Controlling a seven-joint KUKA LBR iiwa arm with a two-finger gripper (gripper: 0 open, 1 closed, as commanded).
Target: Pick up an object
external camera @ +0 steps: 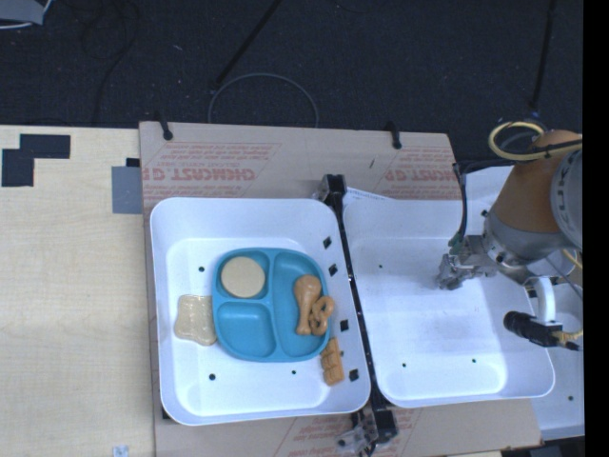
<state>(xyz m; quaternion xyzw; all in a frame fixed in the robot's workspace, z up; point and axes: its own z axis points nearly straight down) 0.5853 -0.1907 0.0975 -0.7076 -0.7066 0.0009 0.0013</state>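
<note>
From my remote station: a robotics lab bench, where two white bins (285,403) sit on taped-down cardboard (285,160), the grey-and-orange arm (533,198) reaching in, cables (262,98) trailing across dark carpet behind.

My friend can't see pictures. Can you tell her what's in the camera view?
A robot arm's gripper hangs over the right white bin. The left white bin holds a blue divided plate with a round cracker and a pretzel, plus two tan snacks beside it.
</note>
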